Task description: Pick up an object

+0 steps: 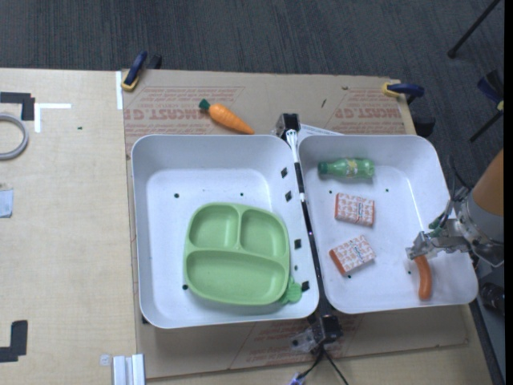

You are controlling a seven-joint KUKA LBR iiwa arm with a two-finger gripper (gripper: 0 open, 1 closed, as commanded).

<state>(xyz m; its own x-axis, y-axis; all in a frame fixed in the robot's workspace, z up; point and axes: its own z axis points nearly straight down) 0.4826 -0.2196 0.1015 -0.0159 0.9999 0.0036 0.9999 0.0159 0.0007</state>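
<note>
The desk carried two white bins side by side. The left bin held a green plate with three parts. The right bin held a green bottle, two small snack packs and an orange sausage near its right wall. A toy carrot lay outside on the cardboard. The tool hung just above the sausage, likely to grab it. I could not tell if it was spread or pressed together.

KUKA arm at frame's right edge: orange band w/ grey section below, blurred. Wrist carries pale metallic hardware w/ small green detail; gripper is slim, silver-grey, w/ thin angled metal fingers.
</note>
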